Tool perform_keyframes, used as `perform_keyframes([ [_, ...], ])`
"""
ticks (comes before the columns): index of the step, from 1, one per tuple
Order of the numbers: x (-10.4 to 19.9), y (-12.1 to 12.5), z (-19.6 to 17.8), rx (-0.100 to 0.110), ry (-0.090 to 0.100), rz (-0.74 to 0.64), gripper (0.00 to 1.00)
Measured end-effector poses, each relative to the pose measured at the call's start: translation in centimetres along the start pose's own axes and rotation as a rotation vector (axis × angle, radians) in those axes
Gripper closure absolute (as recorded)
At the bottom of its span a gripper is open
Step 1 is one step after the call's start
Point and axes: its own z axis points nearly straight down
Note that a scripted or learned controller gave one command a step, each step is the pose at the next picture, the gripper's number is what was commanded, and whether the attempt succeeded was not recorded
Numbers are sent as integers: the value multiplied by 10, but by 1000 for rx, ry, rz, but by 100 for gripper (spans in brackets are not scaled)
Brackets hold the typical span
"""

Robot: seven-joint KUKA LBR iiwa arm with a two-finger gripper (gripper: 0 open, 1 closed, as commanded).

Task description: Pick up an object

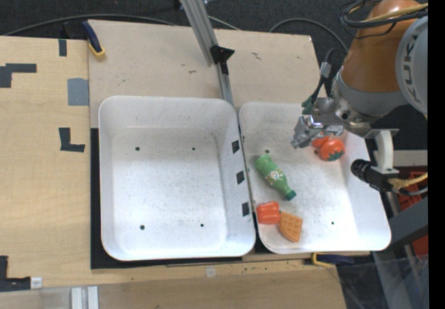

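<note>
The hand (311, 131) hangs low over the right bin (361, 231), near its far edge, and I cannot tell if it grips anything. A red-orange tomato toy (329, 148) sits just beside it. A green bottle (273, 175) lies mid-bin, and an orange block (268, 214) and waffle piece (291, 226) lie near the front edge.

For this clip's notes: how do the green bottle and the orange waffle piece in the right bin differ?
The green bottle is long and slim with a pale label; the orange waffle piece is short, flat and gridded. The bottle lies slantwise near the bin's middle, apart from other items; the waffle piece sits lower, by the front rim, close beside a red-orange block. The bottle is nearer the tool. Both lie flat in the right bin.
</note>
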Motion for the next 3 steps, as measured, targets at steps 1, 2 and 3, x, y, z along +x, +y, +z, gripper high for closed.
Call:
perform_keyframes([
  [1, 55, -1, 5, 2, -1, 1, 100],
  [2, 106, 12, 4, 1, 0, 0, 100],
  [3, 150, 28, 14, 1, -2, 2, 100],
])
